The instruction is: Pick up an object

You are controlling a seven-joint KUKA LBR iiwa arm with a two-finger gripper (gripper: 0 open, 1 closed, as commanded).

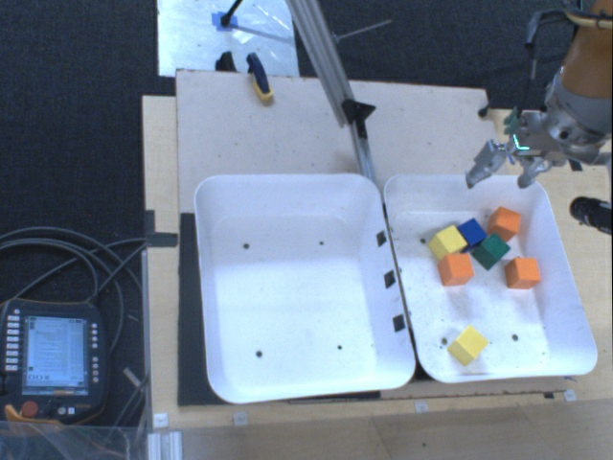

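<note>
Blocks (476,245) below gripper (507,172), apart

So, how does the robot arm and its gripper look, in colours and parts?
The arm has an orange band above a grey wrist block. The gripper is grey metal with two slim fingers, and a small cyan light glows on its body. A dark cable loops beside the arm near the top.

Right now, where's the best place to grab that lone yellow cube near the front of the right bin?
Take the yellow cube from straight above, closing on two opposite flat side faces. It sits alone, turned at an angle, so the gripper likely needs rotating to match.
</note>
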